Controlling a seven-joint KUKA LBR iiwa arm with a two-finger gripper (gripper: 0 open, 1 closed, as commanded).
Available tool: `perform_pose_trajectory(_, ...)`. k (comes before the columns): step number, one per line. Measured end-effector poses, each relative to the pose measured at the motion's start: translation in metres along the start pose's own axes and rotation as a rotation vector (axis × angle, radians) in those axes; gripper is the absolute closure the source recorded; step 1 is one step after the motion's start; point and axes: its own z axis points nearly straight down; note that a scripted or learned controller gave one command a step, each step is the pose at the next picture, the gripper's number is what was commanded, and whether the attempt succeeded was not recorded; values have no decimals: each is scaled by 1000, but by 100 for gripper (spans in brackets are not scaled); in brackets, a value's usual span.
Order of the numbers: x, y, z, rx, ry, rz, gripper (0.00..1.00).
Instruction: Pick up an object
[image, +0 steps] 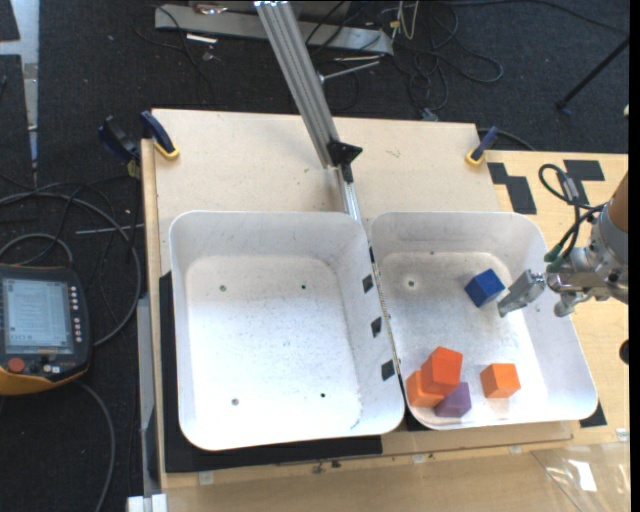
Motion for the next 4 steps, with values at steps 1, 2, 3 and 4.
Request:
perform_pose_trajectory(1, 60, 22, -34, -4, 1, -9, 0)
perform_pose_trajectory(2, -7, 66, 87, 7, -1, 4, 0)
perform_pose_trajectory(3, -40, 115, 180, 1, -2, -1, 0)
perform_pose_trajectory(4, -39, 115, 165, -2, -3, -3, 100)
